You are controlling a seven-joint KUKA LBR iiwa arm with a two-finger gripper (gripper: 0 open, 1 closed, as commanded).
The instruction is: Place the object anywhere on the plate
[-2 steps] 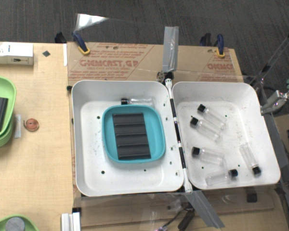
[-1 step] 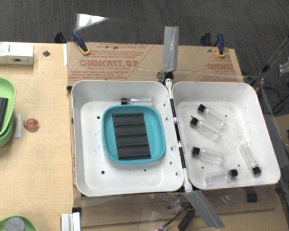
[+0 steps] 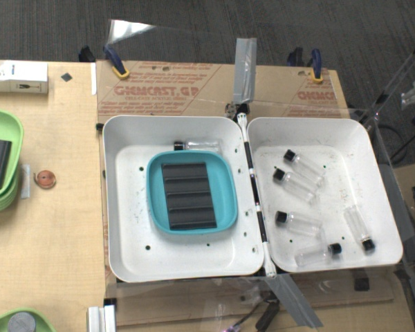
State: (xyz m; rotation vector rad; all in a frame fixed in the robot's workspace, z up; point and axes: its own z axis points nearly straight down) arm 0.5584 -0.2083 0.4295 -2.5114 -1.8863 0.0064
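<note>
green tray (image 3: 1, 163), white box (image 3: 15, 77), blue clamps (image 3: 115, 59), cardboard sheet (image 3: 194, 83)

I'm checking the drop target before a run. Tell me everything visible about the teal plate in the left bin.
The teal plate is a rounded-square dish of what looks like glossy plastic, with a raised rim and soft corners. It lies flat on the floor of the left white bin, roughly centred. A dark ribbed rectangular insert fills most of its well, set slightly askew. A clear vial with a black cap lies just beyond its far rim, on the bin floor; whether they touch is unclear.
</note>
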